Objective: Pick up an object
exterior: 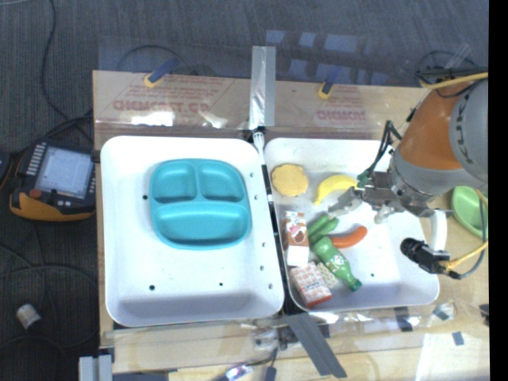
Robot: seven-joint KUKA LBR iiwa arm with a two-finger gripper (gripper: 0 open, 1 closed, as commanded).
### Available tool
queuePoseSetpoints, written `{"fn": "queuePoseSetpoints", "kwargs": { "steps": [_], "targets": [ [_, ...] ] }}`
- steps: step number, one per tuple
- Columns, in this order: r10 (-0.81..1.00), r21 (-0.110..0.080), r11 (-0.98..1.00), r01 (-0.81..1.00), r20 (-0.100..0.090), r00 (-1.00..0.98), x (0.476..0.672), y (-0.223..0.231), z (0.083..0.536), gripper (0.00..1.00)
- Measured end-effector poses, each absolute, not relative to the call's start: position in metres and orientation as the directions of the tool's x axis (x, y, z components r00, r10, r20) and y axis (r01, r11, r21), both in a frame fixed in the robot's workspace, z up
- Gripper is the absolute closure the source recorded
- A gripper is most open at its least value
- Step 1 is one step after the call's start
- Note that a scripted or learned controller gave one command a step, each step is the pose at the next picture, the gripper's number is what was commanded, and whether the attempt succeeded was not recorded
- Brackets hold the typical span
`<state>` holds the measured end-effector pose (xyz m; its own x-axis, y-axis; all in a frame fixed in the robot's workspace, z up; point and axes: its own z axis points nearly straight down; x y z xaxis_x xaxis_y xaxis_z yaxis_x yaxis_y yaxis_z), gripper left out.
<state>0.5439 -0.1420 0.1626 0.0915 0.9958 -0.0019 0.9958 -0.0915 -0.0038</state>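
The right bin (413, 280) holds several toys. A round tan cookie (289, 179) lies at the back left, with a yellow banana (335, 186) beside it. An orange carrot-like piece (350, 236), a green pepper (321, 226) and a green bottle (334, 263) sit in the middle. Two small cartons (295, 229) (311, 283) lie along the bin's left wall. My gripper (365, 208) hangs just right of the banana and above the orange piece. It is open, and nothing sits between its fingers (344, 204).
In the left bin (127, 284) lies a blue divided plate (198, 203). A green object (468, 209) sits outside the right bin's right wall, under the arm. A black cable end (419, 254) hangs over the bin's right side. A teach pendant (55, 179) lies on the floor to the left.
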Motion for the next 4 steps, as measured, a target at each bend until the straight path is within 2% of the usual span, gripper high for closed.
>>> {"fn": "queuePoseSetpoints", "kwargs": {
  "steps": [1, 2, 3, 4],
  "targets": [
    [0.998, 0.01, -0.065, 0.998, -0.001, 0.065, 0.506, -0.156, 0.09, 0.0],
    [0.998, 0.012, -0.064, 0.998, 0.002, 0.064, 0.507, -0.155, 0.099, 1.0],
    [0.995, -0.003, -0.099, 0.995, -0.004, 0.099, 0.559, -0.181, 0.187, 1.0],
    [0.996, -0.005, -0.086, 0.996, -0.004, 0.086, 0.583, -0.163, 0.156, 1.0]
  ]
}}
